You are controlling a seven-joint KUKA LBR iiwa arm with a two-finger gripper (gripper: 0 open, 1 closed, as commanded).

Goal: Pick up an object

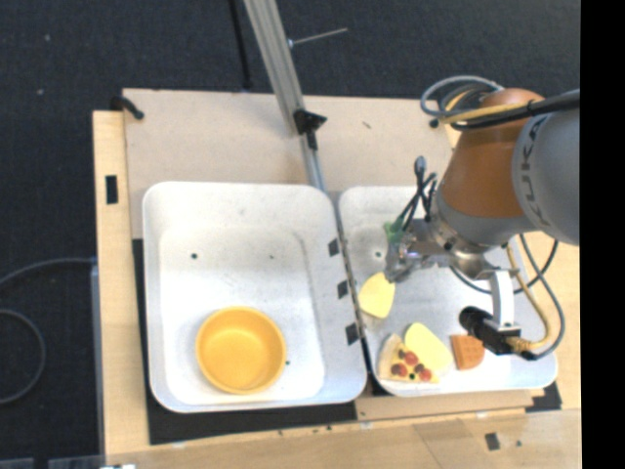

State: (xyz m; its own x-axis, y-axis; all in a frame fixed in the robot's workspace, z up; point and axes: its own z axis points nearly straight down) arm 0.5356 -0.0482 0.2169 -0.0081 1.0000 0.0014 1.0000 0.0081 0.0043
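Observation:
My gripper [395, 267] hangs over the left part of the right bin [366, 213], below the grey and orange arm [488, 179]. Its tip sits right at the top edge of a pale yellow, rounded flat piece [376, 297] near the bin's left wall. Whether that piece is gripped or merely lies under the tip I cannot tell. At the bin's front lie a pizza-like slice with red dots [414, 356] and a small orange block [468, 351]. A yellow bowl [240, 349] stands in the front of the left bin [234, 233].
A black cable end [485, 326] and looping cables trail from the arm over the right bin's right side. A slanted metal pole [283, 66] rises from behind the bins. The divider between the bins [344, 281] runs just left of the yellow piece.

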